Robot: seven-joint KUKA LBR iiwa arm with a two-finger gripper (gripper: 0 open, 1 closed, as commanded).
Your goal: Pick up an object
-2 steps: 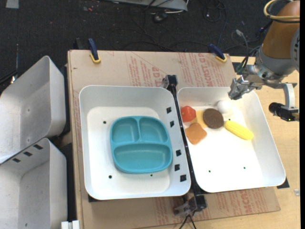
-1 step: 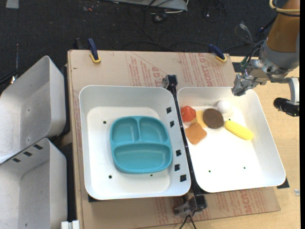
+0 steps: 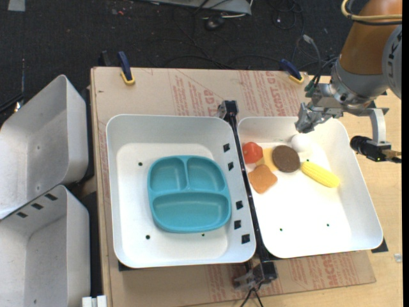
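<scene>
The right bin point(image 3: 358, 229) holds several toy foods along its far side. A red piece point(image 3: 252, 151) lies at the left, with an orange wedge point(image 3: 262, 178) just in front of it. A brown disc point(image 3: 285, 158) sits in the middle and a yellow corn cob point(image 3: 320, 174) to its right. A small white lump point(image 3: 300, 142) rests near the far wall. My gripper point(image 3: 307, 123) hangs above the bin's far edge, just over and behind the white lump, pointing down toward it. Nothing is seen held in it.
The left bin point(image 3: 121, 171) carries a teal divided plate point(image 3: 189, 193). A black clip point(image 3: 230, 110) stands on the wall between the two bins. Two spare white bins point(image 3: 38, 171) lean at the far left. The front half of the right bin is bare floor.
</scene>
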